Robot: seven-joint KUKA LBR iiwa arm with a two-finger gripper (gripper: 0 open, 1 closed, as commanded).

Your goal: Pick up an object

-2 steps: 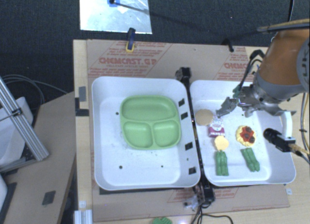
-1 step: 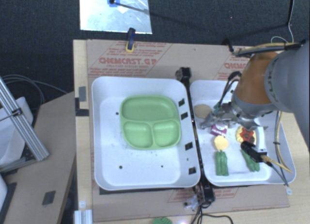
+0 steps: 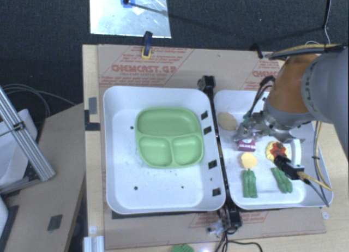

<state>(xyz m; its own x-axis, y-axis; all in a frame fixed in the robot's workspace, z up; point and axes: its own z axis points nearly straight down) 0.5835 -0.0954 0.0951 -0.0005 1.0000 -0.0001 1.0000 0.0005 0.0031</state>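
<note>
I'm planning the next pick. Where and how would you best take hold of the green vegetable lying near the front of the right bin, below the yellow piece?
Probably grip the green vegetable across its narrow middle, coming straight down from above. It lies flat and long, running front to back, with bare bin floor on both long sides, so fingers fit there. The yellow piece crowds its far end.

Dark carpet floor (image 3: 43, 16) surrounds a tan bench (image 3: 65, 153); a shiny metal sheet (image 3: 130, 5) lies on it.

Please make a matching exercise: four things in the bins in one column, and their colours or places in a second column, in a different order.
Things:
1. plate
2. hand
3. tan lump
4. yellow piece

Places:
A. right bin, near its upper left corner
B. left bin, middle
C. right bin, just above a green piece
D. right bin, over a purple-and-white thing

Pairs: 1-B, 2-D, 3-A, 4-C
</note>
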